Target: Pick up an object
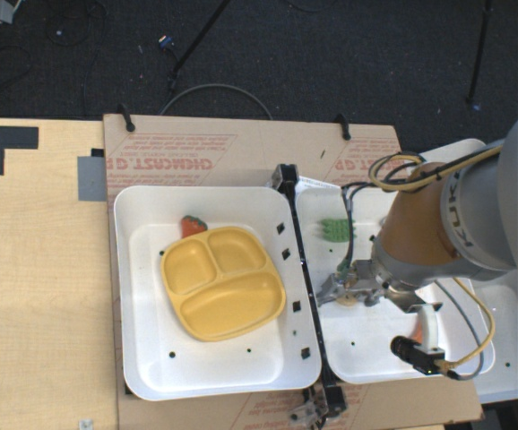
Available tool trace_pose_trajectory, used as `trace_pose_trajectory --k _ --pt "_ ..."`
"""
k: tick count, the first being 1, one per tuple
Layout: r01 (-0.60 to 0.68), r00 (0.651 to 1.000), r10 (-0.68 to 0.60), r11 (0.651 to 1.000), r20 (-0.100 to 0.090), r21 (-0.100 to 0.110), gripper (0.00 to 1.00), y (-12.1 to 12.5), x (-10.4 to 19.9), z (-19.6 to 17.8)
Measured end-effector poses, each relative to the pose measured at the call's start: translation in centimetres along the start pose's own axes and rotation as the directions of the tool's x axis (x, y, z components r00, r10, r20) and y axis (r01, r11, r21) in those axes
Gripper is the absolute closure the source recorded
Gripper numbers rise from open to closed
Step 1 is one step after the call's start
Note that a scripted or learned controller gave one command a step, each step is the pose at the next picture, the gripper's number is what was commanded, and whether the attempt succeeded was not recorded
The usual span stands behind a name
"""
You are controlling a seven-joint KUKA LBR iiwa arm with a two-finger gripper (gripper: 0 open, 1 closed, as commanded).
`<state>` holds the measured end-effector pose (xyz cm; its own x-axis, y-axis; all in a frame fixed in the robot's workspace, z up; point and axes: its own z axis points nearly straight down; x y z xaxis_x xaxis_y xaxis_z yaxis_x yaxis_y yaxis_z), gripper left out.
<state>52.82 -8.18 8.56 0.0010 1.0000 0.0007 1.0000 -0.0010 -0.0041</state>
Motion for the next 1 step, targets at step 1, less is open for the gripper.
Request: trace_pose_trajectory --k 1 --pt "-0.004 1.0 0.004 1.0 -0.001 -0.001 1.0 0.07 -0.09 -1.27"
